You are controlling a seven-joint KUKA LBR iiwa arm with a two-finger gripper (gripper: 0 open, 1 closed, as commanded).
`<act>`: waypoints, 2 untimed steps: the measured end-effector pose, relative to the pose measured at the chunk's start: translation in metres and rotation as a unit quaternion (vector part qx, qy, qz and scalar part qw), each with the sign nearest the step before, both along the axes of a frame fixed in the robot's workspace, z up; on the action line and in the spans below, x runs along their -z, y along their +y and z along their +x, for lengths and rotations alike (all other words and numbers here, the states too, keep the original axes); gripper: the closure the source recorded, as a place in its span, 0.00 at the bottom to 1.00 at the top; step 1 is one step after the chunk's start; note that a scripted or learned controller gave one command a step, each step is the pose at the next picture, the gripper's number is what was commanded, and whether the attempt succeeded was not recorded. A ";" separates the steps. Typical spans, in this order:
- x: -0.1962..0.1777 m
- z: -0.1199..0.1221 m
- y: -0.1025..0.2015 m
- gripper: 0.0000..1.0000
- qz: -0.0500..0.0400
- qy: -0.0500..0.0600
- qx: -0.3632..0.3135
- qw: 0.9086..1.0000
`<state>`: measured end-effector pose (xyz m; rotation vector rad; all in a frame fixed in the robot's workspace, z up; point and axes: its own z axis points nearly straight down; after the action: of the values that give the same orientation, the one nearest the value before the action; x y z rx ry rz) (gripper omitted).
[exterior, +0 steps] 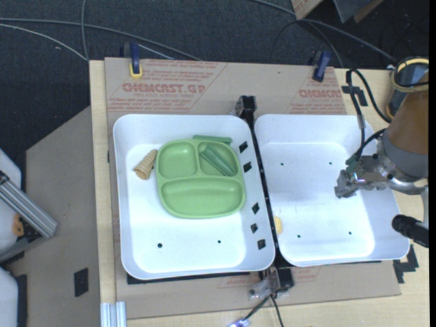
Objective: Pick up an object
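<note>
The gripper [343,187] hangs over the right bin [300,247]; I cannot tell its grip. The green plate [197,196] waits unpicked.

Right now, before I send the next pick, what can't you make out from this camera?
- Gripper, camera view: small and blurred over the right bin; open or shut cannot be told.
- Yellow object: mostly hidden behind the bins' shared rim; identity unclear.
- Green item in the green divided plate: same colour as the plate, shape hard to read.
- Arm: cut off by the right edge.
</note>
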<state>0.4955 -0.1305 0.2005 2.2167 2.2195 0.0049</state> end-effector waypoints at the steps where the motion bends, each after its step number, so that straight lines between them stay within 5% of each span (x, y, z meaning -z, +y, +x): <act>1: -0.038 0.001 0.000 1.00 0.000 0.000 0.000 1.000; 2: -0.031 0.013 0.051 1.00 0.002 0.003 -0.003 1.000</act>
<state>0.5086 -0.0791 0.2319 2.2156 2.2300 0.0024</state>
